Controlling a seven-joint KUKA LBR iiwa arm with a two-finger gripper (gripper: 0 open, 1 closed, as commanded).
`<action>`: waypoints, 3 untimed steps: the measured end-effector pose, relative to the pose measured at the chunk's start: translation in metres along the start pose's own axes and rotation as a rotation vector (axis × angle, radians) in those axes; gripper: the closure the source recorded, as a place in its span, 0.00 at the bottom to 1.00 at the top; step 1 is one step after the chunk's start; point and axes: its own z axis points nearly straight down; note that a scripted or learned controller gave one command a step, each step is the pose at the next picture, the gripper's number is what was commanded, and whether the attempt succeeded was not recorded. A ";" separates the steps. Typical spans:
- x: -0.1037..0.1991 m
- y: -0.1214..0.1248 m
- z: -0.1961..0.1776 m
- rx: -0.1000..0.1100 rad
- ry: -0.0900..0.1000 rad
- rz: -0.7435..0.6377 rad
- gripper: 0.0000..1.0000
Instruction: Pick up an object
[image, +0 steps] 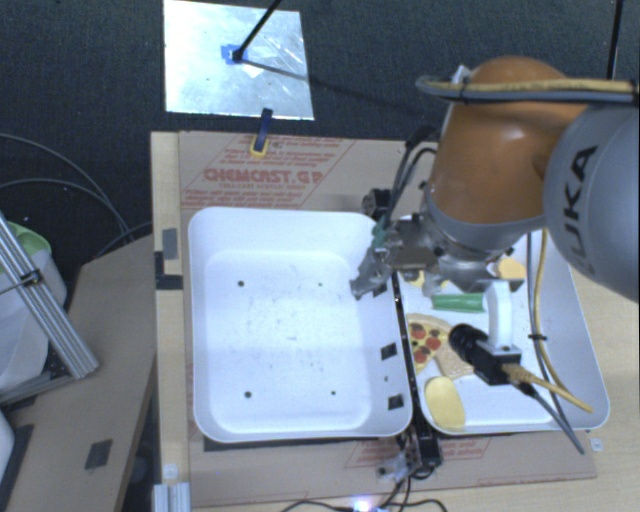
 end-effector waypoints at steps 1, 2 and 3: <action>0.035 0.021 0.192 0.005 -0.003 0.007 0.00; 0.136 -0.012 0.242 -0.005 0.002 -0.003 0.00; 0.088 0.095 0.159 -0.025 0.000 0.014 0.00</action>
